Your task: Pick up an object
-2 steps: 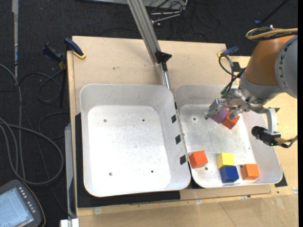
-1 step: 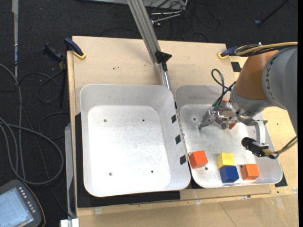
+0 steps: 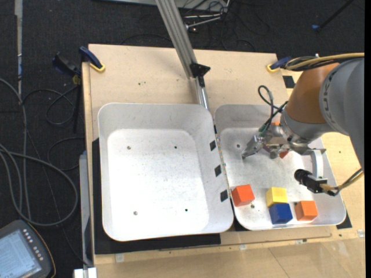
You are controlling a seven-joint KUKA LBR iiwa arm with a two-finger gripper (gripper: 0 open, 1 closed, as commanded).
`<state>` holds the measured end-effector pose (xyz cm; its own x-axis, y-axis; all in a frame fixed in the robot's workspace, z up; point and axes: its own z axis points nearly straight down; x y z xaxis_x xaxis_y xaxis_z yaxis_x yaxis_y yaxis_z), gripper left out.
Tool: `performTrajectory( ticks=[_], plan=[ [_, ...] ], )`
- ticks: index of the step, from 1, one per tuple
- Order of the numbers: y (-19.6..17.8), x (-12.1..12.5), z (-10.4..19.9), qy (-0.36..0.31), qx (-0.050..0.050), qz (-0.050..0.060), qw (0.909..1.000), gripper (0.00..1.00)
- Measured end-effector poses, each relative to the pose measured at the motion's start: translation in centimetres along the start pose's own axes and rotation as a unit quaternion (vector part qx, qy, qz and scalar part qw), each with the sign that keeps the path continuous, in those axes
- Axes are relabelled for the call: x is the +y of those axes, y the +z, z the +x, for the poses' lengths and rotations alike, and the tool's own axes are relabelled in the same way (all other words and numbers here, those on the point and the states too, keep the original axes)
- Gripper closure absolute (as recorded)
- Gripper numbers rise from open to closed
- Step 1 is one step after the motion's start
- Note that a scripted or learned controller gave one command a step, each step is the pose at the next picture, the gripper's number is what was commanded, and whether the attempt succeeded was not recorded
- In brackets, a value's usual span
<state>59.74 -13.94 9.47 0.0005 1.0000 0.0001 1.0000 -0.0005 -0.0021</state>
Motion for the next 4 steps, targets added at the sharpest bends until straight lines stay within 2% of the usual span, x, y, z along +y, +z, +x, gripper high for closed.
performTrajectory(
  ticks=[1, 3, 4],
  plan=[
    [-1.1, 0.1, 0.0, 0.001, 0.000, -0.002, 1.0000, 1.00],
    [-12.4, 0.8, 0.4, -0.002, -0.001, -0.004, 1.0000, 1.00],
    [-13.7, 2.0, 5.8, -0.004, 0.000, -0.003, 1.0000, 1.00]
  ],
)
